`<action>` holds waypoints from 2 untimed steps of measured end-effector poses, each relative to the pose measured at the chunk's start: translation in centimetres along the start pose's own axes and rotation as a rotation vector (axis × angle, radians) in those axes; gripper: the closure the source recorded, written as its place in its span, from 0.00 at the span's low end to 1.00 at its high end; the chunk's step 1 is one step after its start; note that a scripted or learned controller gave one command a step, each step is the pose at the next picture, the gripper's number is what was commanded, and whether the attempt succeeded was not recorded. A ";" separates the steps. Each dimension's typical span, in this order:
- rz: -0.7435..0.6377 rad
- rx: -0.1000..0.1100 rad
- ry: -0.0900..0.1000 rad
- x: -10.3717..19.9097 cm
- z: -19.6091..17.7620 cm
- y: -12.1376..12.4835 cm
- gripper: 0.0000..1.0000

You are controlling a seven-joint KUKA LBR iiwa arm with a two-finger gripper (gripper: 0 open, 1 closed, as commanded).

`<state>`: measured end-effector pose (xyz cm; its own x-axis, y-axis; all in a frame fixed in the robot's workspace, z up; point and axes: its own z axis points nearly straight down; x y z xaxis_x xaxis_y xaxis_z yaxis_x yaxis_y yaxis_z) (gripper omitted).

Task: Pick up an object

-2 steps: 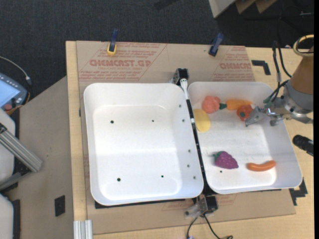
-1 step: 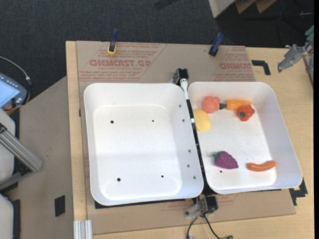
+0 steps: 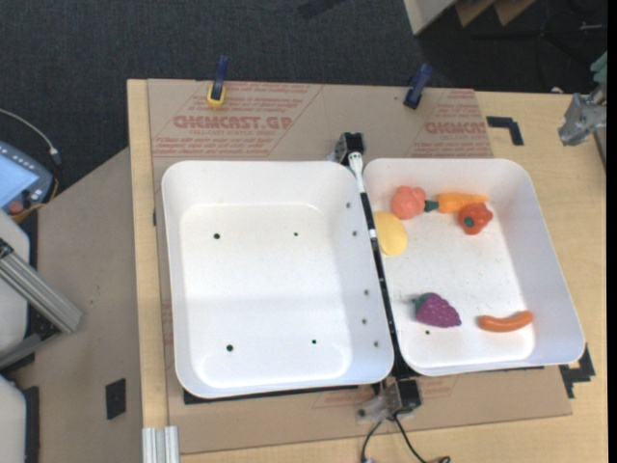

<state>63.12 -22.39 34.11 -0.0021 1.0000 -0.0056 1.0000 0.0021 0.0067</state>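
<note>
The right bin [image 3: 540,249] holds several toy foods. A pink-orange fruit [image 3: 408,202] and a yellow lemon [image 3: 390,232] lie by its left wall. An orange-yellow piece [image 3: 461,201] and a red-orange pepper [image 3: 474,220] sit at the back. Purple grapes [image 3: 437,311] and an orange chili [image 3: 504,322] lie near the front. A grey part of my gripper [image 3: 582,120] shows at the far right edge, outside the bin's back right corner and well away from every object. Nothing is visibly held.
The left bin [image 3: 193,287] stands beside the right one, the two sharing a black hinged divider [image 3: 371,249]. Both rest on a cardboard sheet [image 3: 289,114] held by a yellow clamp [image 3: 218,89] and a blue clamp [image 3: 417,87]. Cables run off the front edge [image 3: 390,422].
</note>
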 end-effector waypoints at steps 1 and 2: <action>-0.001 -0.013 -0.003 0.0 -14.1 2.1 1.00; -0.006 -0.006 0.004 8.3 -20.0 3.5 1.00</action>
